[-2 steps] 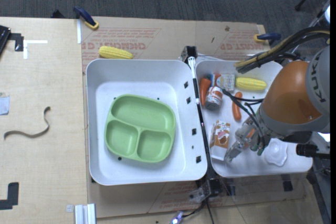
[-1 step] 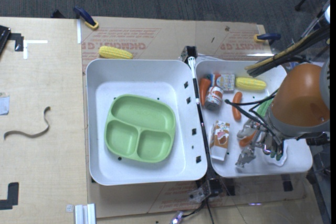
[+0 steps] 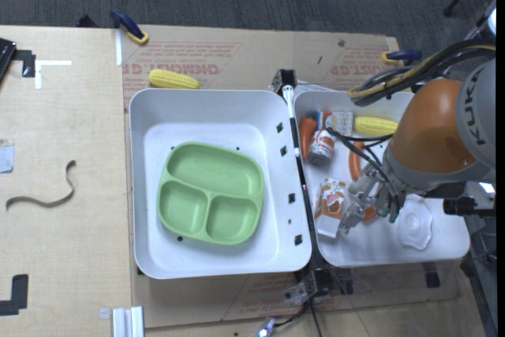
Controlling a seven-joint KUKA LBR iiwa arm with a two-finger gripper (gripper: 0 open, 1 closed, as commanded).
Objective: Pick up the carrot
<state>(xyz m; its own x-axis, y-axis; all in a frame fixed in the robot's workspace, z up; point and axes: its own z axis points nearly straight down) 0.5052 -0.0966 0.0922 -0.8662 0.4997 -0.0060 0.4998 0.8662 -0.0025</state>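
Here you are watching the grey two-finger gripper (image 3: 364, 211) hovering low in the right white bin (image 3: 442, 245), jaws slightly parted and holding nothing I can see, needing a shift toward the long orange carrot (image 3: 305, 135) lying at the bin's upper left.

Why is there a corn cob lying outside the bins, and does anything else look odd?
One yellow plastic corn cob lies on the cardboard behind the left white bin, outside both bins, while a second yellow corn cob sits in the right white bin. A dark curled cord lies loose on the wooden bench.
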